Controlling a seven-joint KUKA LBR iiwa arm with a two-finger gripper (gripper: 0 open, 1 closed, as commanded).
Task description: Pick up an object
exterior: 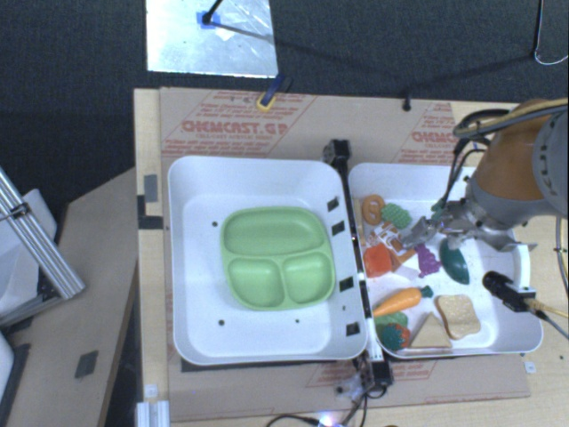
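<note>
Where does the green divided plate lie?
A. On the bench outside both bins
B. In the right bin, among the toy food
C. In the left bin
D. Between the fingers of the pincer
C: the green divided plate rests flat inside the left bin, while the toy food lies in the right bin.

"CHEMCAST GP" in red on brown sheet point(233, 124) under bins.

Arm point(524, 172) was grey, rounded housing, with a broad orange band above the wrist. Dark cables looped over the orange section and ran down toward the wrist. Gripper point(418, 231) was grey metal, slim, angular. A black cylindrical part point(503, 292) stuck out below the wrist, with a thin cable trailing off it.
</note>
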